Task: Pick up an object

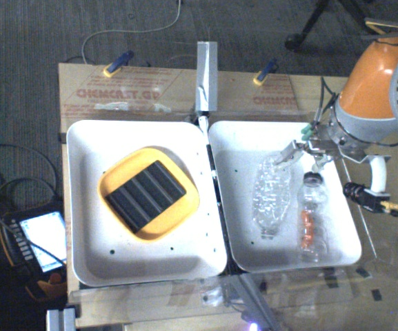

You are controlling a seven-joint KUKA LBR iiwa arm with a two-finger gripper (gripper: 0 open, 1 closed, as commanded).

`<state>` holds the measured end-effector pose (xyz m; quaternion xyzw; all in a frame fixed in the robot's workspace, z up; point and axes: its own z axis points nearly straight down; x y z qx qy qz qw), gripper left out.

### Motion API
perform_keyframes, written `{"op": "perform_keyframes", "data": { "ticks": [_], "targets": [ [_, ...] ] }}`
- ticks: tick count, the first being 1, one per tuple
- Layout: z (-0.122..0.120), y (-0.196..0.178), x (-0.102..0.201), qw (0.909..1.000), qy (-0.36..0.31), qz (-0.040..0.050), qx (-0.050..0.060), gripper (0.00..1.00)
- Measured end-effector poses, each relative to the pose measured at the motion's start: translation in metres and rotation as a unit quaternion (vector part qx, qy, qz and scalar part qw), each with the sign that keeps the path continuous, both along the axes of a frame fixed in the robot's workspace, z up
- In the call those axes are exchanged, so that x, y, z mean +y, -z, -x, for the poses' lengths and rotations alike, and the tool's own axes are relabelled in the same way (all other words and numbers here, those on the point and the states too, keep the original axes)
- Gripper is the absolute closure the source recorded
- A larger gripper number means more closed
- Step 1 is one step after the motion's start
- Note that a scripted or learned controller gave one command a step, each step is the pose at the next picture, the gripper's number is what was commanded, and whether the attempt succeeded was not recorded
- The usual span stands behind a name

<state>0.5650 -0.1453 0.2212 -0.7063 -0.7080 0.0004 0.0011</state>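
The robot's pincer (307,145), its opening impossible to judge, hovers just above two crushed clear plastic bottles (271,197) in the right-hand shallow white bin (236,185).

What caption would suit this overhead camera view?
Robot arm poised over right bin with two clear plastic bottles; yellow-and-black object in left bin.

A robotics lab: grey carpet, loose cables (19,158) beyond the surface's (143,92) left edge, clamps (118,63) along its far edge.
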Motion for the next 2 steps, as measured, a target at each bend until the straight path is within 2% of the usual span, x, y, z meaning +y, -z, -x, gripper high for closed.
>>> {"op": "perform_keyframes", "data": {
  "ticks": [1, 2],
  "targets": [
    [-0.036, -0.070, 0.024, 0.9992, 0.039, 0.0012, -0.001, 0.00],
    [-0.032, -0.116, 0.015, 0.9999, 0.010, 0.0011, -0.001, 0.00]
  ]
}}
